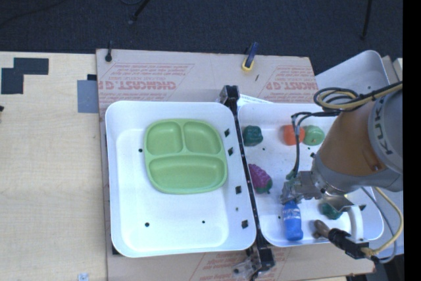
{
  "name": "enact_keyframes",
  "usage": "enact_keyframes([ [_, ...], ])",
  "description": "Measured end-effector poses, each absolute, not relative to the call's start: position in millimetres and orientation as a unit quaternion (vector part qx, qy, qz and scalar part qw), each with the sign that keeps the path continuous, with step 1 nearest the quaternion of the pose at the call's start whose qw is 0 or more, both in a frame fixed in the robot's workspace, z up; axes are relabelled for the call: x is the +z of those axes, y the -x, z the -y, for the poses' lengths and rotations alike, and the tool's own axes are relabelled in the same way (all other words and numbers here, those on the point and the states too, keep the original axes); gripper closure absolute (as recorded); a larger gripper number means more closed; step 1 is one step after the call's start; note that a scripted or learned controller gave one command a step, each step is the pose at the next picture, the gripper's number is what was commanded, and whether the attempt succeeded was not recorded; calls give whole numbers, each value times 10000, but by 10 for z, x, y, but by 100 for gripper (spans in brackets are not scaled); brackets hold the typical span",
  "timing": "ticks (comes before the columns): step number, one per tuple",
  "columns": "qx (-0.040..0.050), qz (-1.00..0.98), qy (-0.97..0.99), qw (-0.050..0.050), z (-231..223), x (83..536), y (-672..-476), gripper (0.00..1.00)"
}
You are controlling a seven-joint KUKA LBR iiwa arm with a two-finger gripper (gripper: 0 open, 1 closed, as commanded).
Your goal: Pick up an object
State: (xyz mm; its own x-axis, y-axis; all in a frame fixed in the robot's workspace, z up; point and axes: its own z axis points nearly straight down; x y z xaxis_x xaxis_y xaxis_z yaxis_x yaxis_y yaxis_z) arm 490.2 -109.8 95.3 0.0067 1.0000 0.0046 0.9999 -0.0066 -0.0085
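Right bin [368,237], near rim: blue bottle [292,222], lying just below my fingers [294,193]; whether they are spread or closed I cannot tell. Beside it, a teal piece [330,210]. Mid-bin: purple grape cluster [259,177]. Far end: dark green item [252,135], orange block [290,135], pale green ball [313,135]. Left bin [128,220]: green divided plate [185,156]. Cardboard [151,79] on the tabletop [46,168] beyond: inverted red print, unreadable.

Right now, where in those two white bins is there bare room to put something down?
Left bin: bare floor below and left of the green plate. Right bin: crowded; gripper over the blue bottle, purple toy beside it. A small patch lies between the toys.
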Motion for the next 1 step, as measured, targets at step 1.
enact_keyframes([
  [1, 5, 7077, 7065, 15, 1002, 1483, -4900, 100],
])
